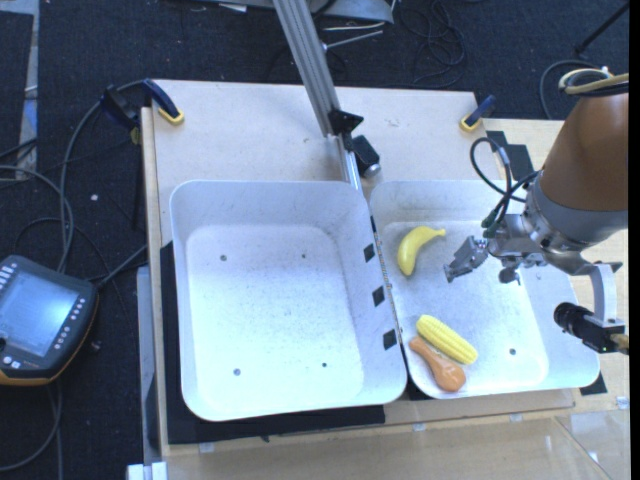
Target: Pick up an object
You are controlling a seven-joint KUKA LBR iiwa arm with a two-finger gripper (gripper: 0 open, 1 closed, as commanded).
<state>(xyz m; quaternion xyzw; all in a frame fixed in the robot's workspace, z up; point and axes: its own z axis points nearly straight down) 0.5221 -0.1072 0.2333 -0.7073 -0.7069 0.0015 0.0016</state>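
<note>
Bench: pale wooden board (pixel 300 128) bearing two shallow white plastic bins side by side.
Left bin: wide white tray (pixel 200 218), speckled floor.
Right bin: smaller white tray (pixel 530 318), holding three items.
Item 1: yellow curved toy banana (pixel 417 247), lay in the upper left part of the right bin, near the dividing wall.
Item 2: yellow ridged corn cob (pixel 447 338), lay toward the bin's front edge.
Item 3: orange drumstick-shaped toy (pixel 438 365), lay just beside and below the corn cob, apparently touching it.
Gripper: grey two-finger metal gripper (pixel 461 263), hung over the right bin just right of the banana, nothing between its fingers; whether they were spread or closed could not be told.
Arm: grey with orange band (pixel 595 158), entered from the right.
</note>
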